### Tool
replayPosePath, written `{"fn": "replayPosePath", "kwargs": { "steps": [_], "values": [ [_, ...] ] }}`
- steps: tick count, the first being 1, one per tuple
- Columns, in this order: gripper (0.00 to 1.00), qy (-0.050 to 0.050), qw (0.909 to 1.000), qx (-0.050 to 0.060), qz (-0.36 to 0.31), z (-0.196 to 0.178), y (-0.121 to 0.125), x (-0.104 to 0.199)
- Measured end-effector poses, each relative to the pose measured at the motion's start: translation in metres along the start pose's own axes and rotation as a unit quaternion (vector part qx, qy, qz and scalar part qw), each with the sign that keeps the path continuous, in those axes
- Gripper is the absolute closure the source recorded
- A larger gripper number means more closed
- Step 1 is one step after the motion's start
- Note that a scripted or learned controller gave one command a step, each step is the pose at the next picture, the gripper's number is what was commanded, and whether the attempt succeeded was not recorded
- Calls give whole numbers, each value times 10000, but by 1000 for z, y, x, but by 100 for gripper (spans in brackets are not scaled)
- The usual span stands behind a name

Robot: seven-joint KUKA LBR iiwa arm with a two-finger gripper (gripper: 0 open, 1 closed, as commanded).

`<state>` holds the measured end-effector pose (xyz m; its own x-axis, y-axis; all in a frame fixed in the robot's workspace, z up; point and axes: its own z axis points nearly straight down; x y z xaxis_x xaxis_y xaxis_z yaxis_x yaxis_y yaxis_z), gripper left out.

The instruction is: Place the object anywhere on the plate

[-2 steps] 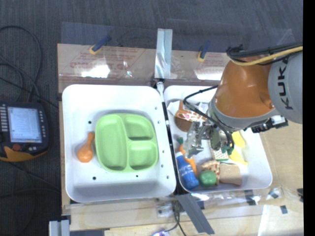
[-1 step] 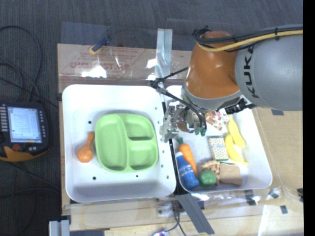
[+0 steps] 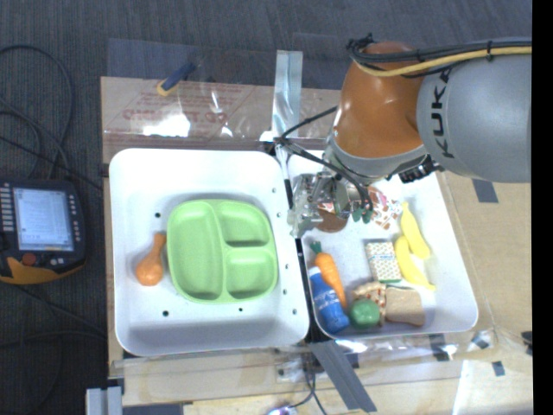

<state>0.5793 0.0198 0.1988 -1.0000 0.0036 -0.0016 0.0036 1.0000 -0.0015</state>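
White bins: two, left (image 3: 130,318) and right (image 3: 454,296). Green divided plate (image 3: 220,249): one, in the left bin. Orange pear-shaped toy (image 3: 150,264): one, beside the plate. Right bin: bananas (image 3: 413,247), two; carrot (image 3: 328,275), one; blue bottle (image 3: 328,305), one; cracker box (image 3: 382,261), one; green round item (image 3: 365,314), one; brown block (image 3: 404,305), one. Handheld control pendant (image 3: 39,227): one, far left.

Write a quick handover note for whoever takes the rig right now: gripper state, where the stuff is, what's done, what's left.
Gripper: low over the upper left corner of the right white bin, above a brown round item; grip state unclear.
Green three-compartment plastic plate: in the left white bin, nothing on it. An orange pear-shaped toy lies against its left edge.
Right bin also holds a toy carrot, blue bottle and yellow banana.
Done: nothing placed yet.
Left: secure one object, carry it to the plate, release.
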Motion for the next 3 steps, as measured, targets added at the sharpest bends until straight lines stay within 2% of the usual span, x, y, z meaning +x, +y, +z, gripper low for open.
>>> {"fn": "replayPosePath", "kwargs": {
  "steps": [1, 2, 3],
  "values": [
    [100, 13, 9988, -11, -484, 16, 61, 22],
    [100, -44, 9883, -11, -1523, -88, 67, 37],
    [100, -12, 9376, -5, -3478, -97, 0, 53]
  ]
}}
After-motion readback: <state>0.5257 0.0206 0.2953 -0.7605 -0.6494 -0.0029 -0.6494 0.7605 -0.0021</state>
